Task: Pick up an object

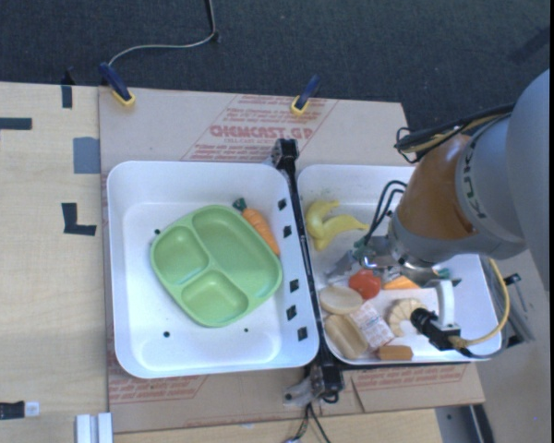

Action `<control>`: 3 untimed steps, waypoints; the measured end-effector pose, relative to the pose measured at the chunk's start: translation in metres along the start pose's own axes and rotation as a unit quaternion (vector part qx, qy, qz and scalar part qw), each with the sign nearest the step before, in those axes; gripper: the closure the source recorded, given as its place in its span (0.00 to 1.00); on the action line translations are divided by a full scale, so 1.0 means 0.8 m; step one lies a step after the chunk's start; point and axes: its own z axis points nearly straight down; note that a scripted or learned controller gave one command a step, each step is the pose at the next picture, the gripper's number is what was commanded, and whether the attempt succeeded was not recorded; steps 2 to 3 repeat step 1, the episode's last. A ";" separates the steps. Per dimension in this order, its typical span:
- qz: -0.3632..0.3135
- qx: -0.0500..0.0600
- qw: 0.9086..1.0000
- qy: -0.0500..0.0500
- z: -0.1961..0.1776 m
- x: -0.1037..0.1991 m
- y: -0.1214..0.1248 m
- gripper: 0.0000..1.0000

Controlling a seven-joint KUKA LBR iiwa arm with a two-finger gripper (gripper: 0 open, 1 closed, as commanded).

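My gripper (358, 264) hangs low in the right bin (485, 353), beneath the grey wrist with its orange band. It sits just above a red tomato-like piece (366, 285) and right of a yellow banana (329, 220). Close around it lie an orange wedge (403, 283), a beige oval (341, 299), a tan bread piece (343, 337), a small wrapped item (373, 326), a pale croissant shape (405, 314) and a small orange sausage (395, 351). The wrist hides the gripper's tips, and nothing shows as lifted.
The left bin (129, 340) holds a green divided plate (215, 264) with a carrot (259, 228) against its far right rim. A black divider (295, 238) runs between the bins. A black cable and connector (434, 329) trail from the wrist over the right bin.
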 end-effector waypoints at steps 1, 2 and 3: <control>0.000 0.000 1.000 0.000 -0.012 0.000 0.000 1.00; 0.000 0.000 1.000 0.000 -0.012 0.000 0.000 1.00; 0.000 0.000 1.000 0.000 -0.012 0.000 0.000 1.00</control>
